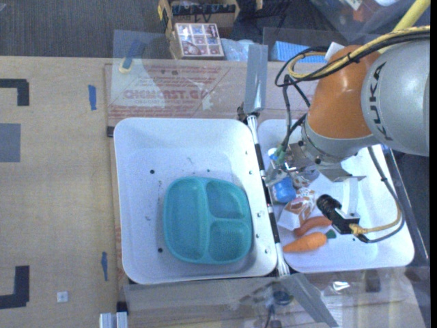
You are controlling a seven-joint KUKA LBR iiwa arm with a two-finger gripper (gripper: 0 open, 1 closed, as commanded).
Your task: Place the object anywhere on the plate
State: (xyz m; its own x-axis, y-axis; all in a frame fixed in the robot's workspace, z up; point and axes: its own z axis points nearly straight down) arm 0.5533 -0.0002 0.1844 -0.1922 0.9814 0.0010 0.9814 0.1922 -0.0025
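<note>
A teal plate (206, 219) with three compartments lies in the left white bin (136, 156), toward its front. Nothing rests on the plate. My gripper (289, 171) is low over the left side of the right bin (389, 244), under the orange wrist band, just past the wall between the bins. Directly beneath and beside it sit a blue object (281, 190) and a small white and orange packet (301, 203). Two toy carrots (305, 243) lie nearer the front of that bin. The wrist hides what is directly under the gripper.
The arm's grey and orange body (355, 101) covers the back of the right bin. A black connector with a yellow cable (336, 211) hangs over the carrots. Cardboard boxes (198, 19) stand beyond the bins, and a clear sheet (167, 91) lies behind the left bin.
</note>
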